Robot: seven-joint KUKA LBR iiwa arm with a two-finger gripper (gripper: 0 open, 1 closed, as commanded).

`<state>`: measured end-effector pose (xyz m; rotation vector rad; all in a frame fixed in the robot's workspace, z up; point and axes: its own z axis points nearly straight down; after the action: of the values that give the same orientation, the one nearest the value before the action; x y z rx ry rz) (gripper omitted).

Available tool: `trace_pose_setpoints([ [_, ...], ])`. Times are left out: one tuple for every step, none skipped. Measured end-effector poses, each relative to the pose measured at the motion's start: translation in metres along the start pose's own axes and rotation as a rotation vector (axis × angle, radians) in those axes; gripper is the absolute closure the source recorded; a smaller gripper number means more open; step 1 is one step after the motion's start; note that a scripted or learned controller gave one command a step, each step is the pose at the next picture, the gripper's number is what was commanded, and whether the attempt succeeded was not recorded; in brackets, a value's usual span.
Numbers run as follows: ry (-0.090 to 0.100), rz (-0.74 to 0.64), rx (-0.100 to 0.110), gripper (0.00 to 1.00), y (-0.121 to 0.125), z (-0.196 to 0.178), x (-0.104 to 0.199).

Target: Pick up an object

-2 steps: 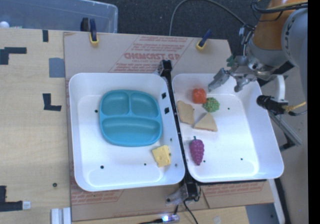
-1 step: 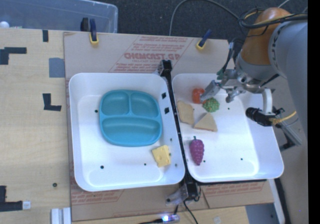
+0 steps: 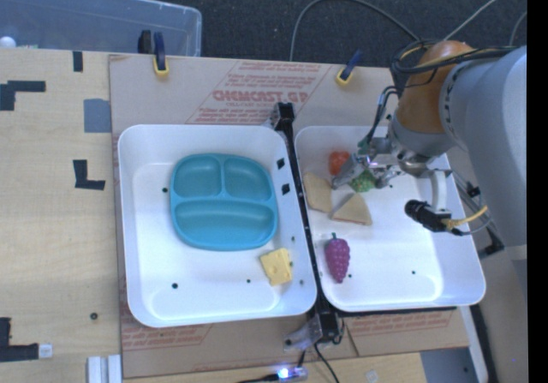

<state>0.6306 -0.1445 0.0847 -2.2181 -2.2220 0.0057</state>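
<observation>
In the right bin my gripper is down low near the back, right over a small green item that it partly hides. A red item lies just to its left. Two tan wedges rest in front of it and a purple grape bunch lies nearer the front. A yellow cheese piece sits in the left bin at its front right.
A blue divided plate takes up the middle of the left bin. The grey arm with its orange band reaches over the right bin's right side. A black cable part hangs above that bin.
</observation>
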Motion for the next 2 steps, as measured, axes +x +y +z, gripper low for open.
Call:
trace_pose_setpoints([
  [-0.001, 0.0, -0.004, 0.0, 0.0009, -0.0014, 0.0001],
  [-0.002, -0.001, -0.006, 1.0, 0.0012, -0.0111, 0.0001],
])
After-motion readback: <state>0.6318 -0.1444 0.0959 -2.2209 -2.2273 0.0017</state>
